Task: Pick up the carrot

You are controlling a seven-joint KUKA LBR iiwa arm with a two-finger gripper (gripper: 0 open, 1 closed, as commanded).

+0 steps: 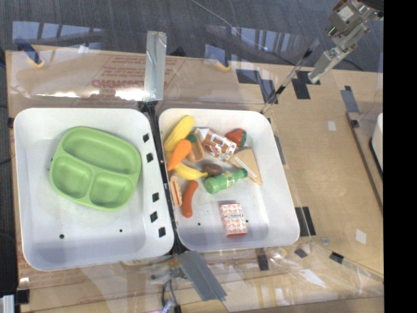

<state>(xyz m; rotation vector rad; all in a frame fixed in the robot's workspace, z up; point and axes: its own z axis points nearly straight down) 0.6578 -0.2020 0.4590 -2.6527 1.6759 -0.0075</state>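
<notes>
step: pre-reach | gripper (320, 70) far upper right, grip state unclear | carrot (179, 154) untouched in right bin (277, 194) | next: descend over carrot

A green divided plate (96, 169) sat in the left bin (32, 240); a green bottle (225, 180) lay in the right bin (277, 220).

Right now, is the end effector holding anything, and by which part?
Nothing is held: the end effector is above the bench, far from the orange carrot in the right white bin.
</notes>
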